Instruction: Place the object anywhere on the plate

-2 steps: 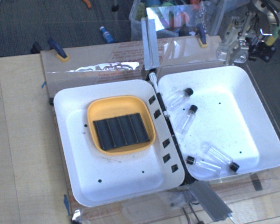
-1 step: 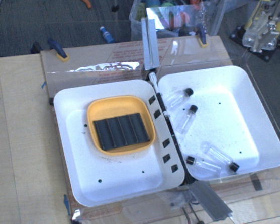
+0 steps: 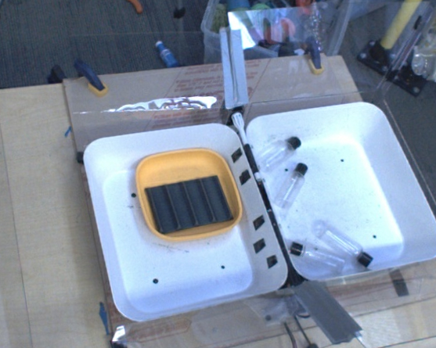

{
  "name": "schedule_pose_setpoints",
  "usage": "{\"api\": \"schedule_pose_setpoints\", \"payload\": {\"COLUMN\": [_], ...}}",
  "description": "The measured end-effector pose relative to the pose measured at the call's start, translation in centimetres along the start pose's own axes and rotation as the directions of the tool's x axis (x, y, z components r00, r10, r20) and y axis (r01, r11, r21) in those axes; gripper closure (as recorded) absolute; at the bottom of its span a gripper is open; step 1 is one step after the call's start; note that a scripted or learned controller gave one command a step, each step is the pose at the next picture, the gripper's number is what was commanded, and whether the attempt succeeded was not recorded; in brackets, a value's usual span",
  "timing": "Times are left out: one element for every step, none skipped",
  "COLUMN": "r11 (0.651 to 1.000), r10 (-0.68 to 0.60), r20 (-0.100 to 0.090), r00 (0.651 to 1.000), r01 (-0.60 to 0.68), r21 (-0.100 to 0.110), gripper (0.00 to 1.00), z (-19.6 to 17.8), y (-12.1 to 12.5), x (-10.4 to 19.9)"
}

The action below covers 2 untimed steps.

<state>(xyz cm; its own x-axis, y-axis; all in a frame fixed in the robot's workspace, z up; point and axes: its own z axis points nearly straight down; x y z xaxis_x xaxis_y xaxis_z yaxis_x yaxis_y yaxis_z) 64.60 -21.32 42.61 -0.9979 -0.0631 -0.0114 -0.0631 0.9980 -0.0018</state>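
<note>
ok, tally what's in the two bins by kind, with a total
Clear vials with black caps, right bin: 4
Yellow plate, left bin: 1
Dark ridged block on the plate: 1
Total: 6

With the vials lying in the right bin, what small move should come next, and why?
Probably bring the arm in over the right bin above the vial lying apart from the others; the yellow plate bears a ridged black insert.

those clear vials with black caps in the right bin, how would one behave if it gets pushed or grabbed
The clear vials lie on their sides and look cylindrical, so a push would likely roll one. The smooth transparent wall looks slippery and perhaps fragile. They seem light for their size.
</note>
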Motion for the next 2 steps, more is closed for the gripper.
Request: {"api": "schedule_pose_setpoints", "payload": {"r11": [0.913,0.726], "r10": [-0.408,-0.688], "r20": [0.001,0.002], "r00": [0.913,0.726], "r01": [0.408,0.688], "r21": [-0.001,-0.002], "gripper": [1.0,1.0], "z": [-1.07,-1.04], "y": [-1.02,-0.96], "x": [-2.05,-2.16]}}
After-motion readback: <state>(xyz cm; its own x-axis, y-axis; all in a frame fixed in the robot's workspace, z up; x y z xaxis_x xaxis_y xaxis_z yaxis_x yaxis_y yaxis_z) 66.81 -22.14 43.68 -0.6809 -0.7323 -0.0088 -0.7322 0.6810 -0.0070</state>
